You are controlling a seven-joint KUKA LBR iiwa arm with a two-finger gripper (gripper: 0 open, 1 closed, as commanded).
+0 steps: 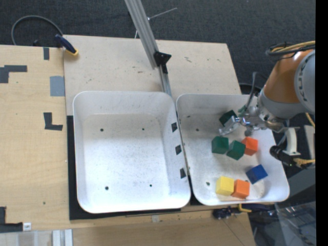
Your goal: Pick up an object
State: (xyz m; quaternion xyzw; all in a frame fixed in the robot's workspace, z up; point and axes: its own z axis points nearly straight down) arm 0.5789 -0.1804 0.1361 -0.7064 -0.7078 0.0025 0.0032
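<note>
Over the right bin [202, 106], seen from the fixed overhead camera: six blocks lie on its floor, namely two dark green cubes [220, 145] [237, 150], two orange cubes [250, 145] [241, 188], one yellow cube [224, 185] and one blue cube [256, 173]. The two greens touch each other side by side, with one orange cube just to their right. Yellow and the second orange sit together near the front rim, blue just above them. Gripper [229, 121] reaches in from the right, low over the bin's upper middle, its dark tip above the green pair and apart from them; how wide it stands cannot be told, and no block is seen held in it. Nearest block to the tip is the left green cube, just below it. Left bin [82, 106] has a speckled floor. A metal rail [143, 24] runs diagonally down to the gap between the bins.
</note>
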